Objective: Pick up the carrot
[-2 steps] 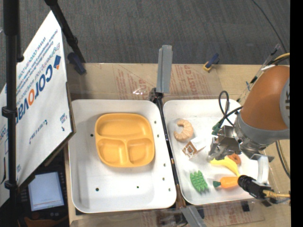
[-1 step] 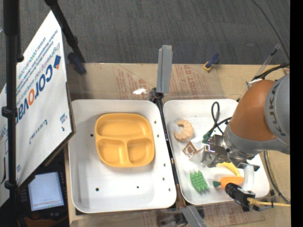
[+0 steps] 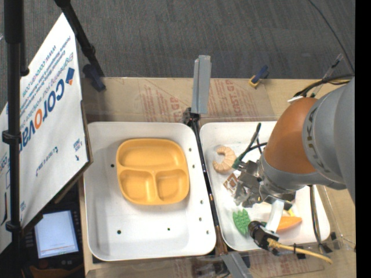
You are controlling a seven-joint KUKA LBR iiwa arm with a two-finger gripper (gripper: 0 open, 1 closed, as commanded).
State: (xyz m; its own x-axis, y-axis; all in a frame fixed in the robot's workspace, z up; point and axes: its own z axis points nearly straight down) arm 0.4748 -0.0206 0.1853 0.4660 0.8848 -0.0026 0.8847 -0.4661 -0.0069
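Note:
The carrot (image 3: pixel 290 222), an orange wedge, lies near the front right of the right bin (image 3: pixel 211 133), partly covered by the arm's wrist. My gripper (image 3: pixel 247 191) hangs over the middle of that bin, to the left of the carrot and a little farther back. It sits close above a small brown piece (image 3: pixel 231 182). Nothing can be seen held in it. The large grey and orange wrist hides much of the bin's right half.
A pale orange shrimp-shaped piece (image 3: pixel 224 158) lies at the right bin's back left, and a green leafy piece (image 3: pixel 241 221) at its front. The left bin (image 3: pixel 145 236) holds a yellow divided plate (image 3: pixel 153 149). A white sign board (image 3: pixel 46 114) leans at far left.

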